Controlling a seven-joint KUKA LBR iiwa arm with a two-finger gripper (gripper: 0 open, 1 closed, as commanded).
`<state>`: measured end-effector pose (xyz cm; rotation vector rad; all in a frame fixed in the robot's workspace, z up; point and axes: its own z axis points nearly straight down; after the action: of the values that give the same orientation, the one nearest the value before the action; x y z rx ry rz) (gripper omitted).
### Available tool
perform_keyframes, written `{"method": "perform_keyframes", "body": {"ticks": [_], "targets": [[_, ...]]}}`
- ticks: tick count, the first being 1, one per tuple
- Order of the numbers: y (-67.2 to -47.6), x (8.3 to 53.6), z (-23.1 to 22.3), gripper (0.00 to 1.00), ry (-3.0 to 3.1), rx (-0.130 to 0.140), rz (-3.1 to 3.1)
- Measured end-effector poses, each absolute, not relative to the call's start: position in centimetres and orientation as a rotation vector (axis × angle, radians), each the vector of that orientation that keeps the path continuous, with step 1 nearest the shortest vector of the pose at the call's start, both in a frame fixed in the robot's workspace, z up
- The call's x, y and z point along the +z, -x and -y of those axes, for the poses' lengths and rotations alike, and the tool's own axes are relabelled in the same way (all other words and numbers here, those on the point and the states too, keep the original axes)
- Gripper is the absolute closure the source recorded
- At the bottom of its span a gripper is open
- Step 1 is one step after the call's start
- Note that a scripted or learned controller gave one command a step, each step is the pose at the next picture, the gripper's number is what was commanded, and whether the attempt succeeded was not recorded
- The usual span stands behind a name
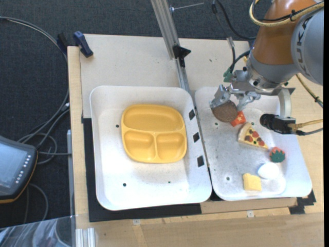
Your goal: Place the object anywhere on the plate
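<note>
The desk [133,60] is carrying two white bins; the left bin [103,138] is holding a yellow divided plate [153,133]. The arm [280,30] is reaching over the right bin [226,163], its claw [229,101] clamping a brown cookie [224,111] (well apart from the plate). A pizza slice [252,137] and cheese wedge [251,182] are lying nearby.

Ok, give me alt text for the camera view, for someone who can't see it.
A grey and orange robot arm's gripper hangs over the right bin, just above a brown cookie. That bin also has a pizza slice, a strawberry, an egg and a cheese wedge. A yellow divided plate sits in the left bin.
</note>
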<state>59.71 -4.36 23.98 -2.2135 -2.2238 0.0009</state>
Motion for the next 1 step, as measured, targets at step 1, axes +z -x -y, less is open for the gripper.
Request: {"method": "perform_keyframes", "body": {"ticks": [1], "targets": [[-58.19, 24.84, -0.94, 1.00, 2.210, -0.001, 2.225]]}}
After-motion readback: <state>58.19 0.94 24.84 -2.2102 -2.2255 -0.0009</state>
